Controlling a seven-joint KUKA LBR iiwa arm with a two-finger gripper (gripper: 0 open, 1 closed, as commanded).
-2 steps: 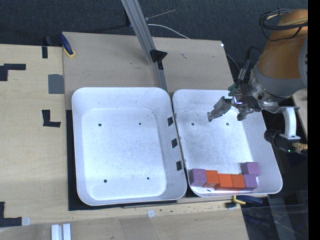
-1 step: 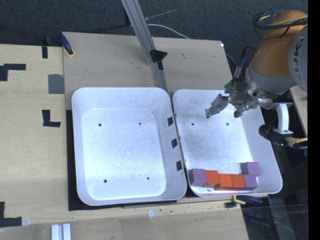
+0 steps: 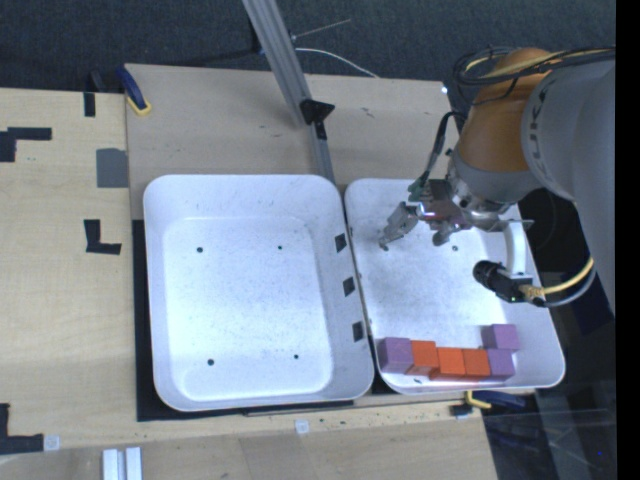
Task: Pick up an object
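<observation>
The fingers (image 3: 392, 232) are being held slightly parted, with nothing between them. The blocks (image 3: 450, 356) are lying well below them, packed against the bin wall (image 3: 540, 378), so a grasp risks being blocked.

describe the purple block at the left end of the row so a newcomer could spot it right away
Start at the right bin, the one under the gripper. Along its near wall runs a row of blocks. The purple block is the leftmost in that row, next to an orange block; the other purple blocks sit stacked at the opposite, right end.
</observation>
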